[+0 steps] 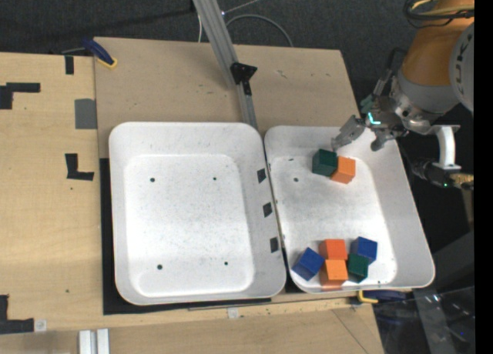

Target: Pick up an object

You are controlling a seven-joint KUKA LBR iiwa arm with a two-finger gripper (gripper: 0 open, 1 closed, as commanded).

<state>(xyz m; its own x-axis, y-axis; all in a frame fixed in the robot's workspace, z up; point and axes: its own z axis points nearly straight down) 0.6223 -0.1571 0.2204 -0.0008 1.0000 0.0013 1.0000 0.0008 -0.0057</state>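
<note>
Blocks (337, 259) lie in the right bin (400, 191); gripper (362, 135) spread, grasping nothing, above it.

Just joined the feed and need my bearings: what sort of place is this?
Most likely a robot lab test bench. A plywood bench carries two white bins, the right one holding coloured blocks, with the arm's gripper over it and tape marks on the wood.
</note>
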